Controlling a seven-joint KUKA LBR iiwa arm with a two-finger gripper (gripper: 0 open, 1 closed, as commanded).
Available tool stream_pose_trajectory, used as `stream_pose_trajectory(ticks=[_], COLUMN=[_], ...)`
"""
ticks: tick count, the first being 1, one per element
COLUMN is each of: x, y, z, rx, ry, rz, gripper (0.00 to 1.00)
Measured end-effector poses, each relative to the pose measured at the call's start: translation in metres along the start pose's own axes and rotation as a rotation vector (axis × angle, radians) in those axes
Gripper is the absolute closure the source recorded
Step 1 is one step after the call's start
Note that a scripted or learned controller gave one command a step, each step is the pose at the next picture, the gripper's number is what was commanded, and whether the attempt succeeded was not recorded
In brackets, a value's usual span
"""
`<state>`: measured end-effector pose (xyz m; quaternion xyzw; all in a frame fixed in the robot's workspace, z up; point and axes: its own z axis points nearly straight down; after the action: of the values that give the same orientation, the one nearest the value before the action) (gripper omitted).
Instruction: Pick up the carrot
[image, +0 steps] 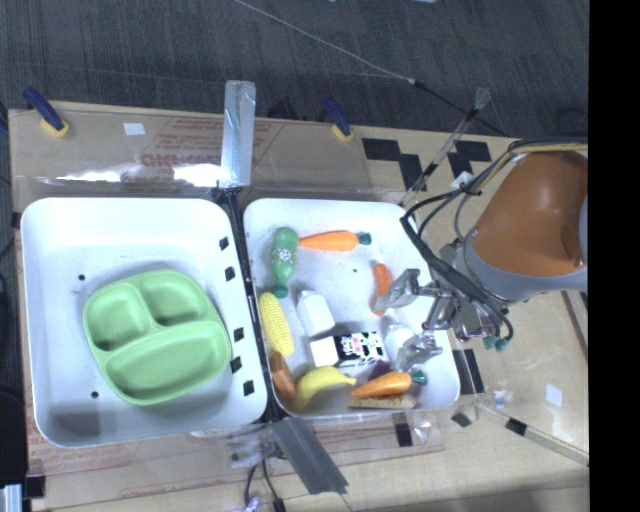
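Note:
A carrot (328, 240) with a green top lies on its side near the far wall of the right bin (330, 212). A second carrot-like orange piece (384, 384) with a green tip rests near the front right corner. A small orange piece (381, 279) lies between them. My gripper (412, 318) hangs over the bin's right side, open, with one finger by the small orange piece and the other just above the front carrot-like piece. Nothing is gripped between its fingers (404, 289).
The right bin also holds a green bottle-shaped toy (284, 255), a corn cob (276, 322), a white block (315, 312), a black-and-white carton (358, 346) and a banana (322, 380). A green divided plate (158, 333) sits in the left bin (60, 225).

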<state>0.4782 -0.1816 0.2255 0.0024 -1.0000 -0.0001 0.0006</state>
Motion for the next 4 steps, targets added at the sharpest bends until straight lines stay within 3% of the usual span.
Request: stream_pose_trajectory(ticks=[1, 2, 3, 4], x=[-0.005, -0.005, -0.018, -0.018], y=[0.014, 0.016, -0.008, -0.016], z=[0.117, 0.109, 0.132, 0.132], rx=[0.005, 0.003, 0.000, -0.009], ry=[-0.017, -0.012, -0.007, -0.004], rz=[-0.249, -0.258, -0.300, -0.321], gripper=[0.00, 1.00, 1.00, 1.00])
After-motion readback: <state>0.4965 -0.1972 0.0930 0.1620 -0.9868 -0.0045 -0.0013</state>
